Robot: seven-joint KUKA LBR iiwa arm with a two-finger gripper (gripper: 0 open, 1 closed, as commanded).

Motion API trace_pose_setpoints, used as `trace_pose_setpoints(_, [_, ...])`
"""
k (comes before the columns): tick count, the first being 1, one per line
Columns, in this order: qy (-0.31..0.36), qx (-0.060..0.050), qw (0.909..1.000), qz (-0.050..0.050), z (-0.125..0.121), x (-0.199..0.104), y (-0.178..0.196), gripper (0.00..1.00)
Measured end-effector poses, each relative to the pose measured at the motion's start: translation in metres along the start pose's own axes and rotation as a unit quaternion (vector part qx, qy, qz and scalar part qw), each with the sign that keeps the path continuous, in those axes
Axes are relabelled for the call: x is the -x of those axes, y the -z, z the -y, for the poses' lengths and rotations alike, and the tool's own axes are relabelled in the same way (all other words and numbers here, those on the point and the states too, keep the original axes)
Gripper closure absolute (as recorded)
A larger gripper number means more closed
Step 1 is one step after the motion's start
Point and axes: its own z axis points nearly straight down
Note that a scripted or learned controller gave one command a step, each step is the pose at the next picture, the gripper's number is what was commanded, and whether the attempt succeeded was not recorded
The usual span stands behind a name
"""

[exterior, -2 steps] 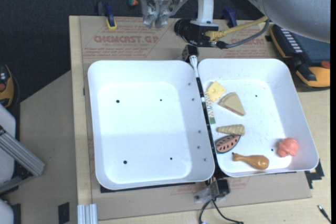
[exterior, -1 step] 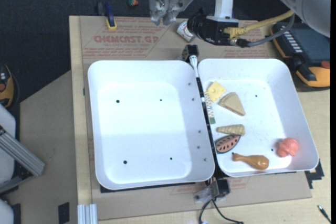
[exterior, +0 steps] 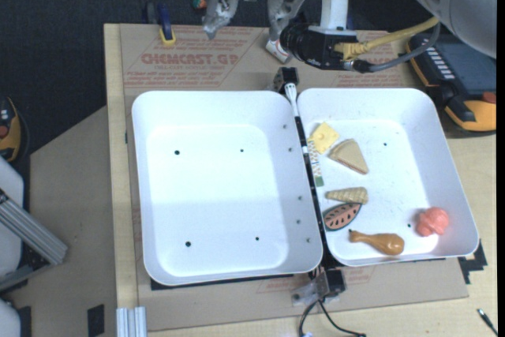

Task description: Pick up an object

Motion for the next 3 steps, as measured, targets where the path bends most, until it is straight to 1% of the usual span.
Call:
trace_pose_setpoints(1, [-0.001, -0.008, 1.0, 0.003, -0.006, 0.001, -0.144, 0.0])
trace_pose_setpoints(2, [-0.001, 0.001, 1.0, -0.001, -0.008, 0.0, -0.123, 1.0])
trace_pose_setpoints(3, [0.0, 0.001, 1.0, -0.001, 0.027, 0.0, -0.079, 1.0])
